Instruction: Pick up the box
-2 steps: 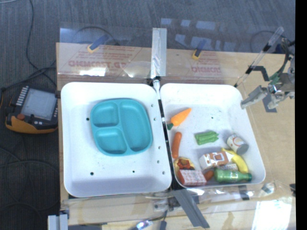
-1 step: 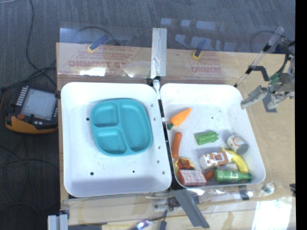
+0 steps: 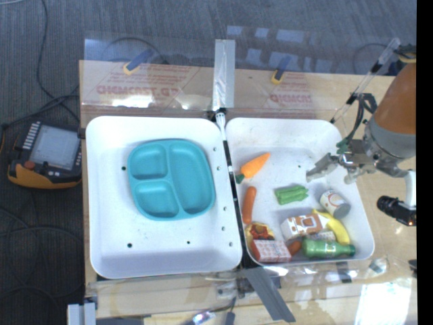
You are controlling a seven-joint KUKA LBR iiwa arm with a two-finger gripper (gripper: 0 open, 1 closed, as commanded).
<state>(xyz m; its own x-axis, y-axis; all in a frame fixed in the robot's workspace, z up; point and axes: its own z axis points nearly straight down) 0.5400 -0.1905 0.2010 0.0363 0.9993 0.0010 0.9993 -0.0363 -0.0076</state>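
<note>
While the grey arm [image 3: 396, 124] is reaching in from 3 o'clock, its end effector [image 3: 336, 166] is hovering over the upper right part of the right bin [image 3: 298, 128], with the two fingers looking spread apart and nothing sitting between them; one finger [image 3: 319, 170] is pointing toward 9 o'clock, the other sitting closer to the wrist. The box [image 3: 271, 250], a small pink-red carton, is lying flat at the 6 o'clock edge of the right bin, well apart from the end effector, with a red and yellow snack packet [image 3: 258, 233] just beside it at 11 o'clock. Sharing that bin, an orange carrot [image 3: 254, 166] is sitting at 10 o'clock near the divider, a thin red-orange sausage-like piece [image 3: 249, 204] is lying just below it, a green pepper-like item [image 3: 291, 194] is resting near the centre, and a small round can [image 3: 333, 202] is sitting at 3 o'clock just under the end effector. A white and orange carton [image 3: 300, 225], a yellow banana [image 3: 335, 227] and a green bottle [image 3: 327, 250] are crowding together at 5 o'clock. Over at 9 o'clock the left bin [image 3: 108, 242] is carrying a turquoise divided plate [image 3: 170, 179]. Both bins are sitting on the table [image 3: 389, 235], and a handheld pendant [image 3: 44, 154] is lying on the floor at far 9 o'clock.
</note>
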